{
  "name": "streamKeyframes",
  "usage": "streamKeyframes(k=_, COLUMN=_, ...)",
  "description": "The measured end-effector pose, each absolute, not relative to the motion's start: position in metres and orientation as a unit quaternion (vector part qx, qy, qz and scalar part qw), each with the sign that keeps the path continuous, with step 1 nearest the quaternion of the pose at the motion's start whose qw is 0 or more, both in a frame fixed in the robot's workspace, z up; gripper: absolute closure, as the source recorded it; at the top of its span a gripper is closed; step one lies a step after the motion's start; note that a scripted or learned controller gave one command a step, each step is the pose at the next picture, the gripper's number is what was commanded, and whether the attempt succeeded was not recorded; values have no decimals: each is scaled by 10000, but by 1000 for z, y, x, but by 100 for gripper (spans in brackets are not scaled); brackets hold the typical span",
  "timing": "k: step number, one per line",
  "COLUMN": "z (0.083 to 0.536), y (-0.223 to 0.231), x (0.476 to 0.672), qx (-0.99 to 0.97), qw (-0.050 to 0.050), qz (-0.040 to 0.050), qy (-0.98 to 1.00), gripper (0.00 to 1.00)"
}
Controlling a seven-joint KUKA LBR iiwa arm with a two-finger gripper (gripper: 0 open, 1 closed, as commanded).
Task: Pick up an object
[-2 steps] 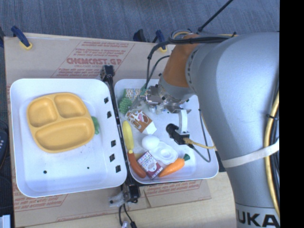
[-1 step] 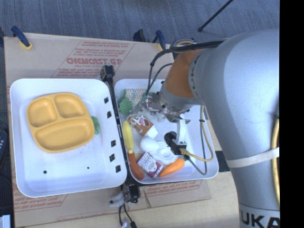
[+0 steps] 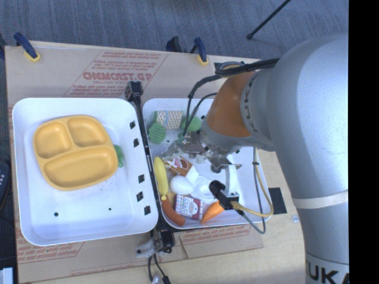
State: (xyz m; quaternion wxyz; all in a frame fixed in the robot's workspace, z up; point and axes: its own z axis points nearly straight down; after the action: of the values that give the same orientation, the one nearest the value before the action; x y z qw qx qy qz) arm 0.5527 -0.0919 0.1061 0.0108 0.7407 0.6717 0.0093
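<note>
The right bin point(image 3: 251, 114) is crowded with toy food: a banana point(image 3: 160, 177), an egg point(image 3: 181, 186), a carrot point(image 3: 212, 212). The gripper point(image 3: 198, 147) sits low over the heap; I cannot tell the jaws' state. The pieces look light, hard and slick; the banana's middle probably offers the surest hold.

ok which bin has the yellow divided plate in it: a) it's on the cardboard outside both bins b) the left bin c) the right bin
b: the yellow divided plate lies flat in the left bin, while the right bin holds the pile of small food items such as the banana and the egg.
</note>
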Motion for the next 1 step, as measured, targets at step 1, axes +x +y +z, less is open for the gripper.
streamKeyframes(k=1, z=104, y=-91, x=530, qx=8177, qw=123, qz=162, qy=5753, gripper=0)
